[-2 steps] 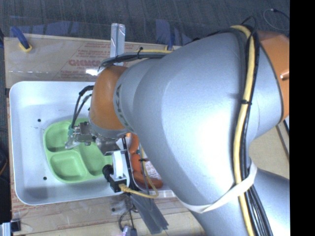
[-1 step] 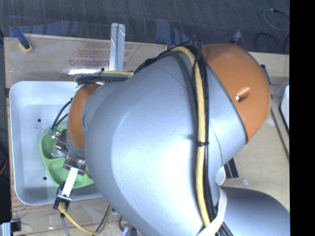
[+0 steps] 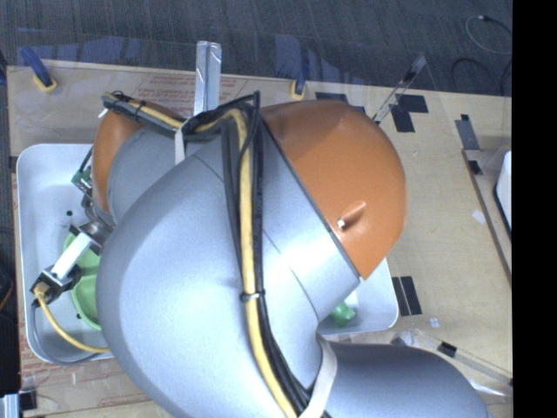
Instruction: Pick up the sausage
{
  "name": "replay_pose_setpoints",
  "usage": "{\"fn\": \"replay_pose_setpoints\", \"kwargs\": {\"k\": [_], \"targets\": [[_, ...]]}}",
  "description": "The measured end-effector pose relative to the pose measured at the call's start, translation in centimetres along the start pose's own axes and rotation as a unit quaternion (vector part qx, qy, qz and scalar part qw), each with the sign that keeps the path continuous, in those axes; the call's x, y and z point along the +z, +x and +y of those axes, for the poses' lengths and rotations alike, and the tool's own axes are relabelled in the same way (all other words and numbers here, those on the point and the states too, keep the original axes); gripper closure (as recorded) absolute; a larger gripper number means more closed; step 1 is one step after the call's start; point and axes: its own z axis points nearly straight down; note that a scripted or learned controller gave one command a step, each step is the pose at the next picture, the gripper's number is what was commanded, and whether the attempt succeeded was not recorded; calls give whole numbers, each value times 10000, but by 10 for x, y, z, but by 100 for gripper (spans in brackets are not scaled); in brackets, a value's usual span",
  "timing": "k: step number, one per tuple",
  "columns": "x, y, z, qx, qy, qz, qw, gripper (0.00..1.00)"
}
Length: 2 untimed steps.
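Note:
My arm [image 3: 226, 259] covers most of the camera view, its grey links and orange band [image 3: 339, 177] spread over both bins. The wrist reaches down into the left bin [image 3: 35, 172], where a white fitting [image 3: 65, 259] and a yellow cable show beside a green object [image 3: 85, 294]. The arm's body hides the gripper itself. I cannot make out the sausage; the arm hides most of both bins' floors.
A small green item [image 3: 342, 313] lies in the right bin [image 3: 383, 299] near its front corner, next to the arm. The wooden bench [image 3: 444, 198] stretches to the right with black tape marks. Blue clamps sit along the far edge.

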Motion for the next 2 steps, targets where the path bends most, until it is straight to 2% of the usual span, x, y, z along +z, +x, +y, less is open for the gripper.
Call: {"fn": "replay_pose_setpoints", "kwargs": {"k": [1,2], "targets": [[-8,0,0,-58,2,-41,10000,100],[-2,35,97,-203,38,41,9998,100]]}}
